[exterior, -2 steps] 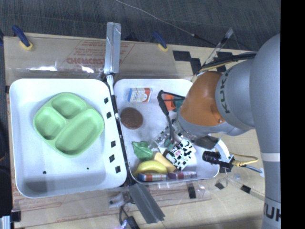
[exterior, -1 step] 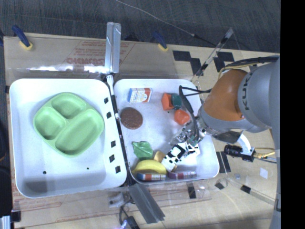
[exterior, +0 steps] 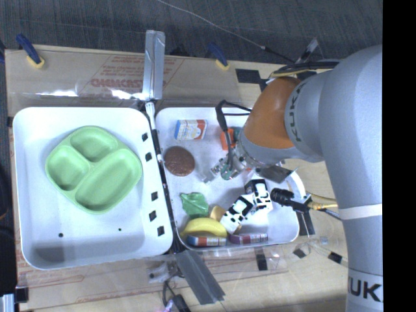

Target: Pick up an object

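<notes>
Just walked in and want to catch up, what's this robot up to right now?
The arm has reached into the right bin, with its gripper low among the clutter near the brown disc. Nothing shows between its fingers. A banana, green toy and small carton lie around it. The left bin holds a green plate.
</notes>
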Tool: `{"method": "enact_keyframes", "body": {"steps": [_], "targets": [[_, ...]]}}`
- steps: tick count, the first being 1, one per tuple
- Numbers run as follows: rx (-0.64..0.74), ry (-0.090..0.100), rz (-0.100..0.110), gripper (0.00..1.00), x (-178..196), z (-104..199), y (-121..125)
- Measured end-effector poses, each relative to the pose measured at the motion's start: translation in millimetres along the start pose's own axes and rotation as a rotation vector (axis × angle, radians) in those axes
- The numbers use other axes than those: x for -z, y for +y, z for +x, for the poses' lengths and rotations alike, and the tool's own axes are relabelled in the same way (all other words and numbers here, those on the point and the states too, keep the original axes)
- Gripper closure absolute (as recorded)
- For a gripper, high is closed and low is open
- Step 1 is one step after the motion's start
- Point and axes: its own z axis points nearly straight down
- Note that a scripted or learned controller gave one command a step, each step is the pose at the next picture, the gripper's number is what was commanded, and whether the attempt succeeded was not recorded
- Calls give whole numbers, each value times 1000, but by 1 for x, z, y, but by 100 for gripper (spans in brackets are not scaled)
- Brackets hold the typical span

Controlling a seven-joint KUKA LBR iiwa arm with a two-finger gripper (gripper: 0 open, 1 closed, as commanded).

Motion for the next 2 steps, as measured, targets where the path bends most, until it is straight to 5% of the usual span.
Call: {"method": "enact_keyframes", "body": {"steps": [1, 2], "targets": [[-249, -2, 0, 100, 85, -21, -17], [-425, -2, -1, 100, 148, 10, 0]]}}
